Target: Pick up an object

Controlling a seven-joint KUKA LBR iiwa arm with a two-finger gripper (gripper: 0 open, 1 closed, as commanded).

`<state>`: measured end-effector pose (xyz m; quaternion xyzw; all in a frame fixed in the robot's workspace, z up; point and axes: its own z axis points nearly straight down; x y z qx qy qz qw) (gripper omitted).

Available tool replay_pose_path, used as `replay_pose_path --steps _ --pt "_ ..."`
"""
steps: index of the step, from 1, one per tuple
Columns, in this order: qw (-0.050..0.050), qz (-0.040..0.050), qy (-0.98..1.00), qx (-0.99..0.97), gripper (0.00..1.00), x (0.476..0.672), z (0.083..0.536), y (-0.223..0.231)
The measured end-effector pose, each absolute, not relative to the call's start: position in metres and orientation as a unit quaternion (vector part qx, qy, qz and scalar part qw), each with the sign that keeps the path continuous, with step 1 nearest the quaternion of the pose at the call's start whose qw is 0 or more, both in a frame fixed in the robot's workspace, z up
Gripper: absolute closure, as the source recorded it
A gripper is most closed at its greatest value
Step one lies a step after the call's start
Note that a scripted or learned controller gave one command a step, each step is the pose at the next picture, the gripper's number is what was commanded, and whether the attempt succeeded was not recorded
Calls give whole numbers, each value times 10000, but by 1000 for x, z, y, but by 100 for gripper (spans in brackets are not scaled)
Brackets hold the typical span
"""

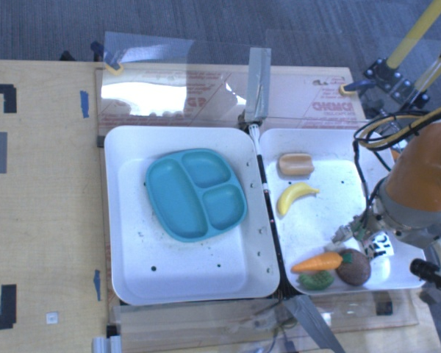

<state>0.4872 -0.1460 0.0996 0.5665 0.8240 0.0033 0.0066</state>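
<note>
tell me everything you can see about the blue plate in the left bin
The blue plate is a teal, smooth, plastic-looking tray with rounded corners and three compartments: one long section on its left side and two smaller ones on its right. Nothing lies in any compartment. It rests flat on the floor of the left bin, turned at a slant to the bin's walls and sitting slightly toward the back. It touches only the bin floor.
</note>
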Motion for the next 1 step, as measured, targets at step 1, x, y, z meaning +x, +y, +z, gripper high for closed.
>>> replay_pose_path --steps 1 --pt "17 36 7925 6099 100 491 187 -33"
